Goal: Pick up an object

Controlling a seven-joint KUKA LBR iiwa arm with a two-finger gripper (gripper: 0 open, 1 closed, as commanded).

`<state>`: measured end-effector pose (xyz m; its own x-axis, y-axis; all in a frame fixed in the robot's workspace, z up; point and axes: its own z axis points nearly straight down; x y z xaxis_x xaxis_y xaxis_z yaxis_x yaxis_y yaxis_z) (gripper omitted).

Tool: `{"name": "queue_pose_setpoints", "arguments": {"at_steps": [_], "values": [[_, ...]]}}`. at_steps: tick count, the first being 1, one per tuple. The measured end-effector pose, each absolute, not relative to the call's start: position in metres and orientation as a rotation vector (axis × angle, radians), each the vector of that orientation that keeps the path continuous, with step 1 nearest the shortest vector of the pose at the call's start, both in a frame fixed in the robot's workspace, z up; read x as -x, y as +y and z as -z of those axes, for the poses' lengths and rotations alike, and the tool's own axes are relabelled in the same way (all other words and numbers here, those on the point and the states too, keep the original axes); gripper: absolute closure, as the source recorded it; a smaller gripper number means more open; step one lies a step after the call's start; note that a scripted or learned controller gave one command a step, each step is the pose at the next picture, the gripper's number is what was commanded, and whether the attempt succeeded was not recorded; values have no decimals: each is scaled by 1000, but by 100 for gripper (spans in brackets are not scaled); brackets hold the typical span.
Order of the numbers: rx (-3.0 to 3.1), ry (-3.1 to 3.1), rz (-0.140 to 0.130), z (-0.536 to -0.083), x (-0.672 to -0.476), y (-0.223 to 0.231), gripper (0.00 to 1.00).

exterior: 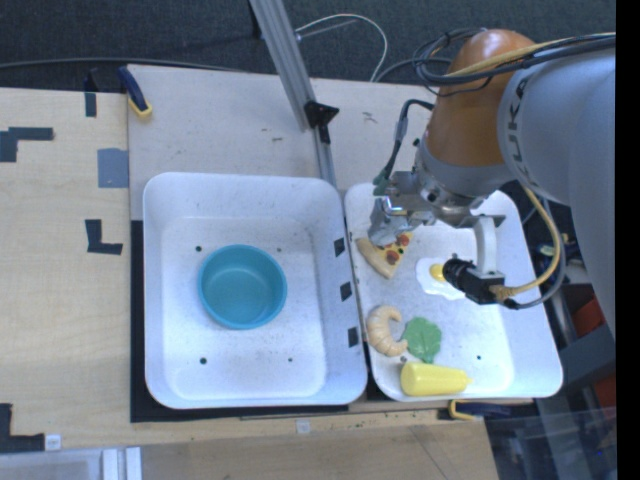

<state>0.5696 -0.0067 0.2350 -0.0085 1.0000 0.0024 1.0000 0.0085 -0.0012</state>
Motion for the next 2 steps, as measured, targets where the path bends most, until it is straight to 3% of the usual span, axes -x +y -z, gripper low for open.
{"name": "queue_pose_setpoints", "arguments": {"at_steps": [1,2], "values": [[2212,-2227,-1,-236,-562,41,100],[2212,-2228,0,-238,-569,88,100]]}}
